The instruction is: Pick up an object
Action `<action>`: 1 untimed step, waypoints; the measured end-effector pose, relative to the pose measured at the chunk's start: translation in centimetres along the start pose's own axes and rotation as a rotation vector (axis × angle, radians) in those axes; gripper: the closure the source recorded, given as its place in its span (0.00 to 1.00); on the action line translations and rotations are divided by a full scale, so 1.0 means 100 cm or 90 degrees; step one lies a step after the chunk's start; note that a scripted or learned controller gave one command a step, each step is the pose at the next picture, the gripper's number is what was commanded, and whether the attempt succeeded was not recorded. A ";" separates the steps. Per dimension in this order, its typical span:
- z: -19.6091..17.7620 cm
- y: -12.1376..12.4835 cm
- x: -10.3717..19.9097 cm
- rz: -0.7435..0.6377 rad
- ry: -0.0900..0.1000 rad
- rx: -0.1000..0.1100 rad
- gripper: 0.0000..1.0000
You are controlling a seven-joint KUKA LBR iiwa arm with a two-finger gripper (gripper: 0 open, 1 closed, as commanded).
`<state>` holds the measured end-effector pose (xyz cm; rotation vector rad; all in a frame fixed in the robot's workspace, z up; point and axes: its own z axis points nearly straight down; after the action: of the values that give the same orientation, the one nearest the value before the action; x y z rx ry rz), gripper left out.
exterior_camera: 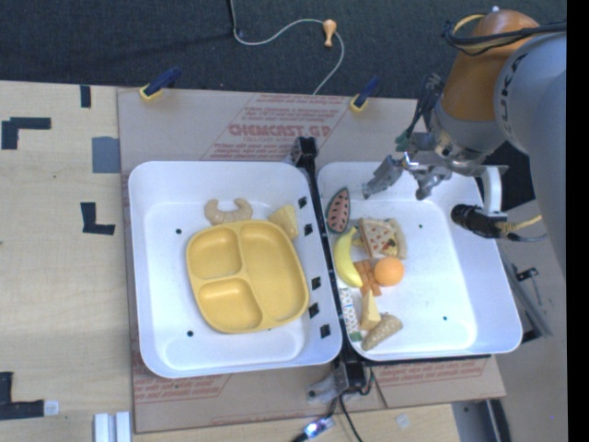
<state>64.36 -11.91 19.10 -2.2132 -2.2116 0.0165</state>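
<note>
Closest to me, the toy food is all shoved against the right bin's (pixel 479 330) left wall: cone (pixel 382 330), orange ball (pixel 389 273), banana (pixel 346 261), sandwich (pixel 380 236), watermelon slice (pixel 338 210). That leaves loads of bare floor on the right for coming down. The left bin (pixel 156 274) just has a yellow divided tray (pixel 247 276). Further back, the tool (pixel 403 184) hangs over the far edge, fingers spread, gripping nothing I'd say.

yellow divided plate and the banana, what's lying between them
In the camera view, the adjoining white rims of the two bins run between the yellow divided plastic plate and the yellow toy banana, with a strip of bare bin floor on either side.
</note>
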 end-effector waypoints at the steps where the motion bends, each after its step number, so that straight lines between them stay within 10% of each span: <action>1: -0.010 0.003 0.000 -0.002 -0.001 -0.009 0.00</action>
<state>64.66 -11.90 20.07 -2.2184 -2.2222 0.0017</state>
